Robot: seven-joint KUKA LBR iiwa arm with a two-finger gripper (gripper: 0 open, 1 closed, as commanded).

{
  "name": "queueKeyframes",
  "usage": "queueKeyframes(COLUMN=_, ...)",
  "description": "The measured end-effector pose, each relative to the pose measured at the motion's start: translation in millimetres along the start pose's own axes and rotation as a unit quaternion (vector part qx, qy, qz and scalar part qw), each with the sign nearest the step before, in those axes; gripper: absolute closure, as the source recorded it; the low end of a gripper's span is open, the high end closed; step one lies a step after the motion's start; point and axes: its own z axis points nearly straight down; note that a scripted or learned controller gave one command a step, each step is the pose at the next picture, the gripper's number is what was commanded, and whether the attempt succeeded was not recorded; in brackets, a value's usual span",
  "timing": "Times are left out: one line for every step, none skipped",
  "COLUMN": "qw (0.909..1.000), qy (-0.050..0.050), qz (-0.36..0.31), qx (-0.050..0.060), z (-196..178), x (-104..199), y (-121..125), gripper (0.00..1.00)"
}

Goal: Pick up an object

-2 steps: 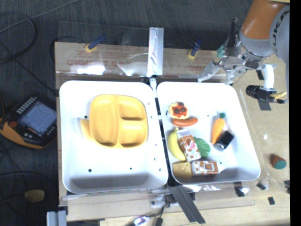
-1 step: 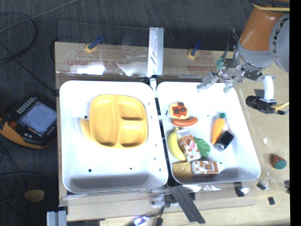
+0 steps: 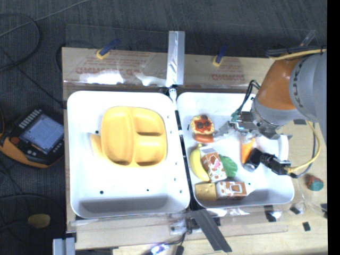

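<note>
Seen from the fixed camera above, at a slant: two shallow white bins side by side on the bench, the left bin (image 3: 85,195) and the right bin (image 3: 279,191), meeting at a dark dividing wall. In the left bin, a yellow divided tray (image 3: 134,134) lying flat near the middle. Reaching in from the right across the right bin's upper right corner, the grey arm (image 3: 313,89) with its orange band. At its end, the gripper (image 3: 245,134), poised over a small orange object (image 3: 247,152) on the bin floor toward the right wall. Cannot tell whether clenched, released or grasping, being blurred and partly masked by the wrist. Left of the gripper and apart from it, a red and orange toy with dark spots (image 3: 203,127) close to the dividing wall. Below that toy, a yellow banana (image 3: 195,163) along the same wall, touching a small printed carton (image 3: 213,164) tilted beside it. Just right of the carton, a green lump (image 3: 230,167). Along the bin's lower edge, a brown box (image 3: 232,189) lying flat, with a tan piece (image 3: 206,191) at its left end. On the dark floor at far left, a handheld control pad (image 3: 38,137). On the bench right of the right bin, a small teal thing (image 3: 316,184).
</note>
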Motion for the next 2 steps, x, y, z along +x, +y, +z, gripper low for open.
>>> queueKeyframes(qw=0.9987, qy=-0.003, qz=-0.05, qx=-0.009, z=28.5, x=40.5, y=-62.0, gripper=0.0)
queueKeyframes(qw=0.9965, qy=-0.002, qz=-0.083, qx=-0.009, z=29.0, x=54.1, y=14.8, gripper=0.0)
